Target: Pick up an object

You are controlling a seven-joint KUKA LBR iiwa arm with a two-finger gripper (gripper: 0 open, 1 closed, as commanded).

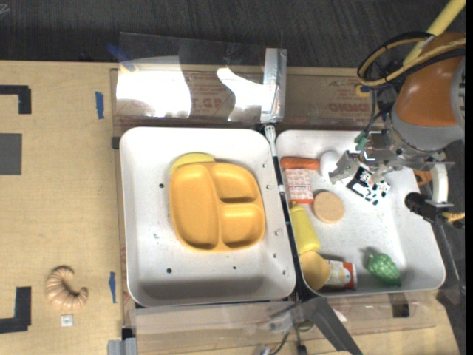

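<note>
My gripper point(359, 173) hangs low over the upper middle of the right bin point(414, 235), under the grey wrist and orange band. A small white object point(327, 157) lies just to its left, and a tan round disc point(329, 206) sits a little below and left of it. Along the bin's left wall are an orange piece point(299, 163), a red-and-white packet point(299, 185) and a yellow bottle point(304, 230). A can with a red label point(341, 274) and a green lumpy object point(383, 267) lie at the front. Nothing is visibly held.
The left bin point(140, 220) holds a yellow divided plate point(216, 205). A tan curled object point(65, 287) lies on the bench at the far left. Cables point(384, 58) loop above the arm. A black part point(421, 207) juts in at the right bin's right side.
</note>
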